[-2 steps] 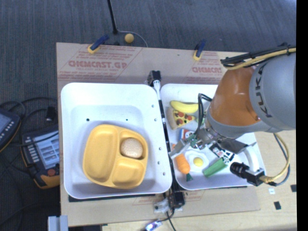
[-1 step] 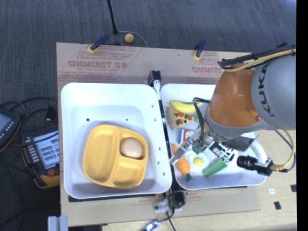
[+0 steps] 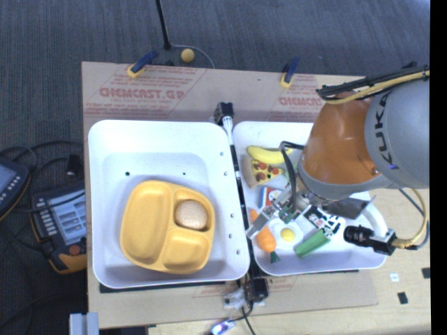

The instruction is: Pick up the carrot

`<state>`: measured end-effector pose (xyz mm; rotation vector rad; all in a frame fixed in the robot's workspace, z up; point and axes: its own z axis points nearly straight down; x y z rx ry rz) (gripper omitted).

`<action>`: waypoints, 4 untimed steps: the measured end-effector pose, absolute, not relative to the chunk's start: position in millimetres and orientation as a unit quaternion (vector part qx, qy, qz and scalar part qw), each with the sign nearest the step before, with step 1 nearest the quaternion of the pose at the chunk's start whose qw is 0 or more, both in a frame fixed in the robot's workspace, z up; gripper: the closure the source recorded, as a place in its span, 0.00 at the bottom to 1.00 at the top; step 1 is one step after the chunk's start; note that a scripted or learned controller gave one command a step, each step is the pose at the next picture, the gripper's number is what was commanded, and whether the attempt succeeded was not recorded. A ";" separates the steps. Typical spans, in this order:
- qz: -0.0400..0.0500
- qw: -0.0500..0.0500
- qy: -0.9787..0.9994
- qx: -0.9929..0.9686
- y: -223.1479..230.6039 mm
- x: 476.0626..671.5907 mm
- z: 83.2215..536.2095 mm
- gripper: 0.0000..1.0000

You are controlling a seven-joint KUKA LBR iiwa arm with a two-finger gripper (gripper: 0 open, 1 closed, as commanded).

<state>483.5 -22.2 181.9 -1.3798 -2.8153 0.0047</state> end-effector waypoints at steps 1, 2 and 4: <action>0.002 0.003 -0.898 -0.440 -22.2 483.5 181.9 0.00; 0.002 0.003 -0.898 -0.440 -22.2 483.5 181.9 0.00; 0.002 0.003 -0.898 -0.440 -22.2 483.5 181.9 0.00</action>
